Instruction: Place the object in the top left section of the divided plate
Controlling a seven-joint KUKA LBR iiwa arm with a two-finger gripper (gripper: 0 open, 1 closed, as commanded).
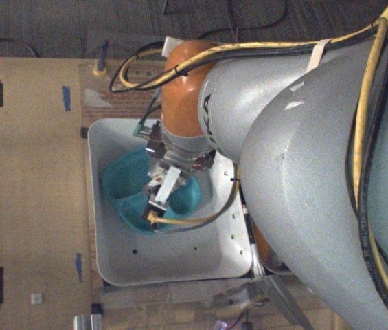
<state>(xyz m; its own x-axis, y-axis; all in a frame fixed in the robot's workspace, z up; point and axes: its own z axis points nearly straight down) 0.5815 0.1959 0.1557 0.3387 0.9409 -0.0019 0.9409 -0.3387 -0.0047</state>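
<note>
A teal divided plate (123, 179) lies in the white bin (180, 256), toward its left side. Raised ridges split the plate into sections. My gripper (168, 172) hangs straight down over the middle of the plate, just under the orange wrist band (183, 91). The wrist and its mount cover the plate's centre and part of its upper sections, so what lies beneath them is hidden. The plate's left lobe and lower lobe show bare teal surface.
The bulky grey arm (310, 177) covers the whole right side of the view, including the bin's right edge. Brown bench board (29, 184) with black and blue tape marks stretches to the left. Cables (248, 5) lie on the floor at the top.
</note>
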